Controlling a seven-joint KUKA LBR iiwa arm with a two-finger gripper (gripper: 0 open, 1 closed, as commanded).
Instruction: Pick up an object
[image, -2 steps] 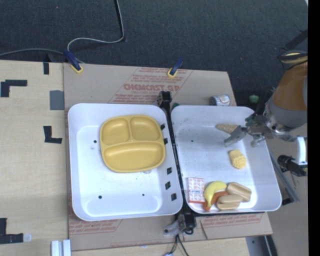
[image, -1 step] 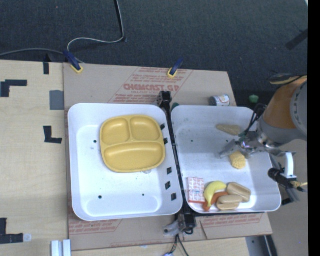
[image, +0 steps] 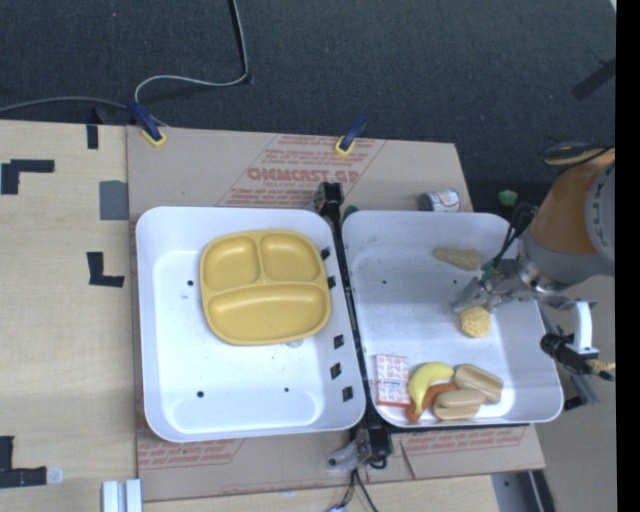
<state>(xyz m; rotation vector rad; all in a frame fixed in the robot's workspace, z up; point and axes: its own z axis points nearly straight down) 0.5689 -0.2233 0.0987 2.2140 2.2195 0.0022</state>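
Note:
In the right bin (image: 400, 300), my gripper (image: 482, 290) hangs low at the right side, reaching in from the arm (image: 570, 230). Just below it lies a small yellow knobbly piece (image: 475, 322), close to or touching the gripper's tip; I cannot tell which. A flat tan piece (image: 458, 257) rests just up and left of the gripper. Near the bin's front edge sit a banana (image: 428, 378), two tan bun-like pieces (image: 468, 390), a red-orange piece (image: 420, 402) and a small printed packet (image: 391, 378).
The left bin (image: 170, 390) holds a yellow divided plate (image: 265, 285) in its upper half. A black divider with clips (image: 340, 300) runs between the bins. A small can (image: 440, 201) lies on the cardboard behind the right bin.

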